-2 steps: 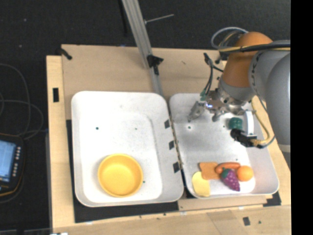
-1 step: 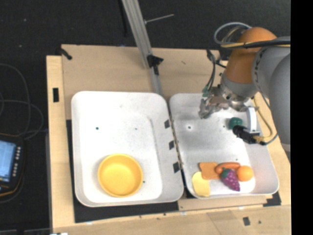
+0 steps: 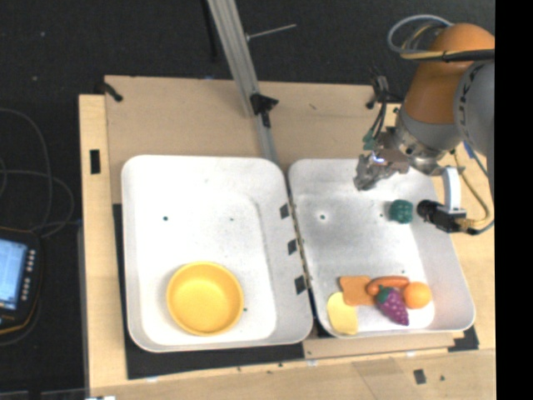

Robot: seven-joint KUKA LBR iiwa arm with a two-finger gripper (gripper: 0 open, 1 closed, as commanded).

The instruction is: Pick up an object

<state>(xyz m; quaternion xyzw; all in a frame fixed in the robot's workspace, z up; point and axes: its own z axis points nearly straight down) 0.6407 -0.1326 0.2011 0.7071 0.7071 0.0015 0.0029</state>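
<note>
The arm comes in from the right, its orange band above the wrist, and its hand hangs over the far part of the right bin, near that bin's upper edge. Whether the hand is apart or together I cannot tell; it shows as a small grey cluster and nothing is seen between its tips. A small green object lies on the bin floor to the right of the hand and a little nearer the camera, apart from it. At the near end of the same bin sits a cluster of toy food: a pale yellow piece against the near-left corner, an orange slab just behind it, a carrot lying across, purple grapes below the carrot, and an orange fruit at the right, all touching or nearly so. The left bin holds a yellow bowl, upright, toward its near-left side. Both bins rest side by side on the tan worktop. A metal rail slants down from the top to the gap between the bins. A handheld screen sits at the far left, off the worktop.
</note>
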